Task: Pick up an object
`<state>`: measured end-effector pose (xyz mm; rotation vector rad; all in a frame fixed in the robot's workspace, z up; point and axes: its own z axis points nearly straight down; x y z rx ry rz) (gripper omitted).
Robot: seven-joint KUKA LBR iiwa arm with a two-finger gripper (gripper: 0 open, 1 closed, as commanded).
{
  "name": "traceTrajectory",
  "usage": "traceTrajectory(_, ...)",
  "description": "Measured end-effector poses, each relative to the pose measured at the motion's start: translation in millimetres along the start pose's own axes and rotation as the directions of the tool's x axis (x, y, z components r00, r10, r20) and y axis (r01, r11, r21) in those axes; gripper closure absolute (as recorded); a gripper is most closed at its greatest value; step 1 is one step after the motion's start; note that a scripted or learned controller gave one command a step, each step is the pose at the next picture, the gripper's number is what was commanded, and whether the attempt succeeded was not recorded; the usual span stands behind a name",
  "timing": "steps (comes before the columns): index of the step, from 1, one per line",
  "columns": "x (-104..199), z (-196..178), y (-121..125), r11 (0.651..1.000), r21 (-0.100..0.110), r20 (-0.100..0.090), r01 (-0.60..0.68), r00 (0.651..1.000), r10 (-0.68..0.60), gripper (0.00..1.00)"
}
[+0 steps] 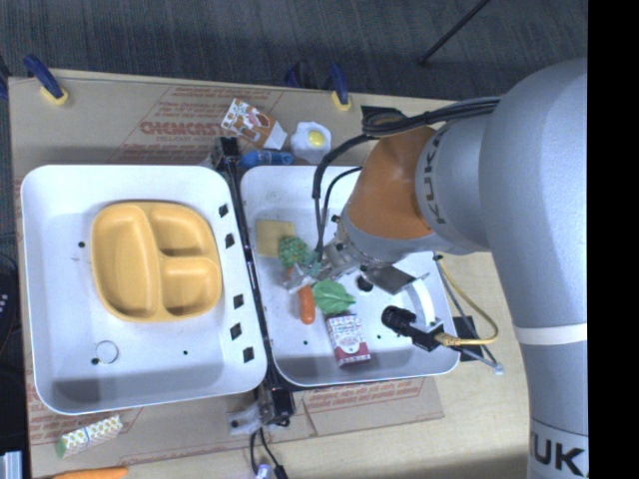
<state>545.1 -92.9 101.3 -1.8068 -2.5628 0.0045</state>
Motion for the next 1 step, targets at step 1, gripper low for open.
traceTrajectory(1,63.3,-89.7,-47.7,0.964,-0.003,0.001,-0.264,0.964,0.264,1.0)
